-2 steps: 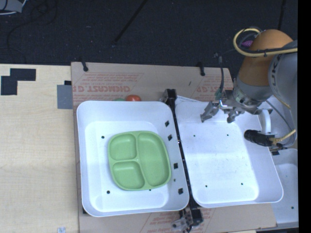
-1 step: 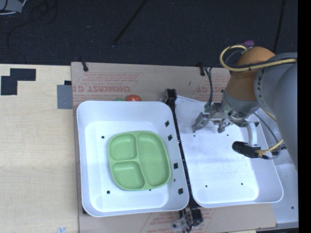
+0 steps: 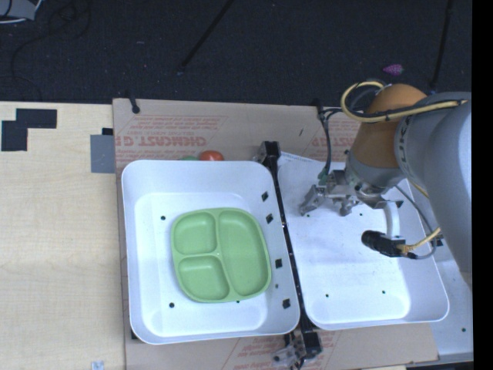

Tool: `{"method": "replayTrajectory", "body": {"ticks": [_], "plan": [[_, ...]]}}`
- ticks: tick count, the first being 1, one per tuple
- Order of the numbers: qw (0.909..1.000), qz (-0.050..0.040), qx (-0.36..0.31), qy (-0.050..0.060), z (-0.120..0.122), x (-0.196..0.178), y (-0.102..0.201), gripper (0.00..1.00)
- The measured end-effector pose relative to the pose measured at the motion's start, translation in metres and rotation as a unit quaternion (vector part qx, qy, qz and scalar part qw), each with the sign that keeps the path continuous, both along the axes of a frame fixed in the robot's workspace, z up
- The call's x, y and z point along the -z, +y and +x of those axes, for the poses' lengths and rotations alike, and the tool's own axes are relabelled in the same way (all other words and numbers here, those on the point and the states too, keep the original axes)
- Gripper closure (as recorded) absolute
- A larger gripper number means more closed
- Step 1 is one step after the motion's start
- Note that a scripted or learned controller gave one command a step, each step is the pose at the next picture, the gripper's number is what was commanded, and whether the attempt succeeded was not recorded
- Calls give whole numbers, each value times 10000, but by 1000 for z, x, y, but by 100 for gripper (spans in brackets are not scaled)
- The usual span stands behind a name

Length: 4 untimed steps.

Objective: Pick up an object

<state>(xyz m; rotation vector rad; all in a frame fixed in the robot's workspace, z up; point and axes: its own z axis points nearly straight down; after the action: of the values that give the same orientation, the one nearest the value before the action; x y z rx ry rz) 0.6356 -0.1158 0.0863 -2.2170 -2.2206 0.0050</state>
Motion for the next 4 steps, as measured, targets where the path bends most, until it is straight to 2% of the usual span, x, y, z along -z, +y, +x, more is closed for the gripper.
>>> {"method": "replayTrajectory", "body": {"ticks": [1,3,4], "plan": [[10000,1,7,-3,0,-11,0,100],[10000,-6,29,-33,-6,-115,-8,100],[10000,-2,0,-39,-10,-165,0,100]]}}
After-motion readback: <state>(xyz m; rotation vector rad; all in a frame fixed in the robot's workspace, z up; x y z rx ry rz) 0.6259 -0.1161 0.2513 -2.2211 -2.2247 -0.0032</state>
